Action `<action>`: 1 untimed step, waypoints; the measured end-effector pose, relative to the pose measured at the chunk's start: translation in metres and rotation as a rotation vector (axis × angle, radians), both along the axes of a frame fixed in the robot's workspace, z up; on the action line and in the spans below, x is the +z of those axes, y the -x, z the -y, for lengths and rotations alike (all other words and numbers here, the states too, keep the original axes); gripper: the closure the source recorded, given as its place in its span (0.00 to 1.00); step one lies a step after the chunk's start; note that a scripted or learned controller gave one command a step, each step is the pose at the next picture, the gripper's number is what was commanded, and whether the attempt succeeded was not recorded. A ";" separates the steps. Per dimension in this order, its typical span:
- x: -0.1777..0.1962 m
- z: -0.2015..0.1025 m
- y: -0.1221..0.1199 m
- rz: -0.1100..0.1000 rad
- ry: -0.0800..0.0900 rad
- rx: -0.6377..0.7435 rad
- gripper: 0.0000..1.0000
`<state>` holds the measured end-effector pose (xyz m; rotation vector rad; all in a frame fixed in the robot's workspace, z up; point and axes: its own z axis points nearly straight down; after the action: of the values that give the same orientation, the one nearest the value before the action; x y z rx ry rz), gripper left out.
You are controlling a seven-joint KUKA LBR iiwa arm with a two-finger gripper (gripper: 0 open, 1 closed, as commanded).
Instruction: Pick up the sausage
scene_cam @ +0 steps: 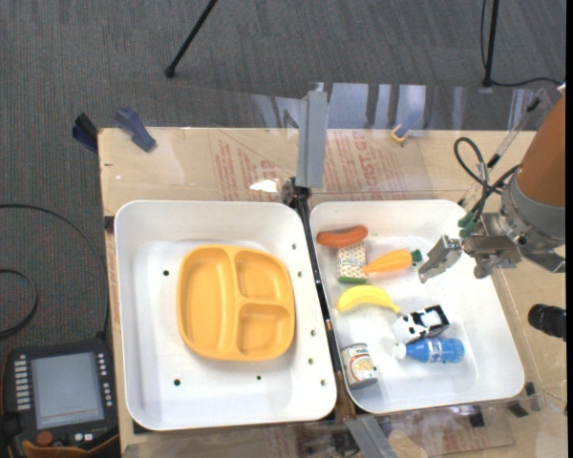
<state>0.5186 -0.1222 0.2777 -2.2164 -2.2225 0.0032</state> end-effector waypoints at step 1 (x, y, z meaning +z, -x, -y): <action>-0.162 0.060 -0.004 0.012 -0.001 -0.042 0.00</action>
<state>0.5222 -0.1818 0.1157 -2.2676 -2.1812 -0.0105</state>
